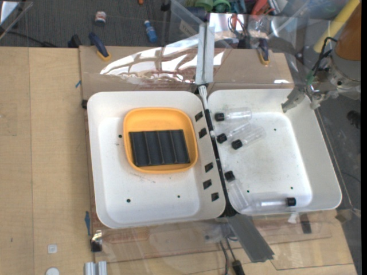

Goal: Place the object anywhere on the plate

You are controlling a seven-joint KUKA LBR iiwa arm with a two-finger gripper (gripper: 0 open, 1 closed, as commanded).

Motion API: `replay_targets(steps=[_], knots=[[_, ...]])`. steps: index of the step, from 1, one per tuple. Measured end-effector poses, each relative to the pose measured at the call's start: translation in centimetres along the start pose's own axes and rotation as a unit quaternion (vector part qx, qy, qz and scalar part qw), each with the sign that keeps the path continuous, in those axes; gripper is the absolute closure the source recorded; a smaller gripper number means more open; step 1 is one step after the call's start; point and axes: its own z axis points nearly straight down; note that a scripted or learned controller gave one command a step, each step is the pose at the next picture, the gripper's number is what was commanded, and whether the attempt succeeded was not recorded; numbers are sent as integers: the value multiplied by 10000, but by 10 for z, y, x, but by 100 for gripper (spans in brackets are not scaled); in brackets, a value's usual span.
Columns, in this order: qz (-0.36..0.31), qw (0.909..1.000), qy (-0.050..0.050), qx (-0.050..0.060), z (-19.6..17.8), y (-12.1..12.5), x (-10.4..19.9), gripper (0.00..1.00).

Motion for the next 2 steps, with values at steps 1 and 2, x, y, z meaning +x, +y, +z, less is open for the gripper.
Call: replay_targets(steps=[1,2], knots=[[-384,9993,-1,-3,-21,-1,-12,0],[-931,9957,-5,-11,-34,0,-11,0]])
